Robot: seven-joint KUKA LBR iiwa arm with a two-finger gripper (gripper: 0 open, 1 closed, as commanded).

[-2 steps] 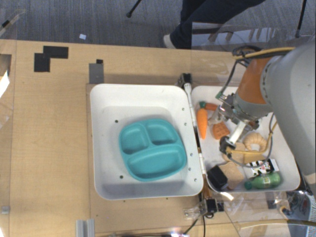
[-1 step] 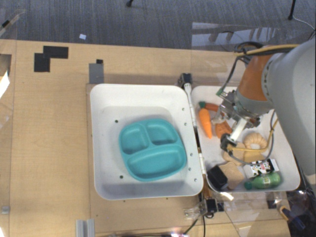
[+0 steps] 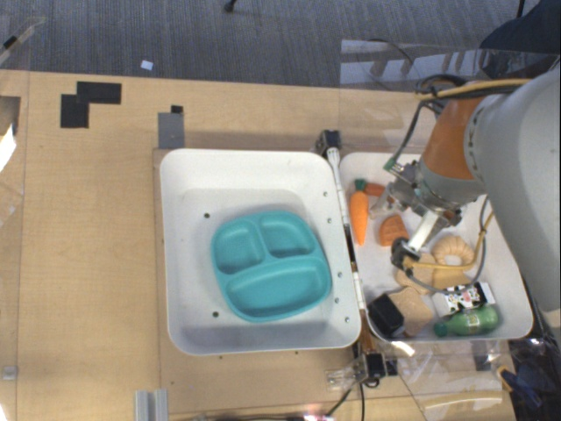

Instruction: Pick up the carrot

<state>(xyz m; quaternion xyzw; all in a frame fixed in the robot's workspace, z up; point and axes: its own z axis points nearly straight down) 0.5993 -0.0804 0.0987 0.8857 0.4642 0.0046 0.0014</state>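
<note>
Overhead slanted view of the bench. The carrot (image 3: 358, 219) lies in the right bin (image 3: 375, 274), close along that bin's left wall, beside the ridge that parts it from the left bin (image 3: 175, 235). Its long axis runs up and down the view, about parallel to that wall. The thick end and a small green stub point toward the far rim, and the taper points toward the near one. The gripper (image 3: 394, 202) hangs over the same bin, near the carrot but apart from it. The carrot therefore lies to the view's left of the claw, and slightly toward the near side. We cannot tell whether the claw is released or clenched, and we see nothing held in it. We judge that the coming move calls for a short shift left toward the wall and a closing line set across the carrot's width. The wall may crowd that approach. The carrot looks smooth, matte orange and conical, most likely moulded plastic. Just to its right sits a small orange wedge (image 3: 393, 229), close enough to be caught by mistake. Further right are a pale, ridged pastry shape (image 3: 451, 251), a glossy green bottle (image 3: 469, 323) and a rounded black thing (image 3: 386, 314). The left bin holds a smooth teal divided plate (image 3: 272, 266).
</note>
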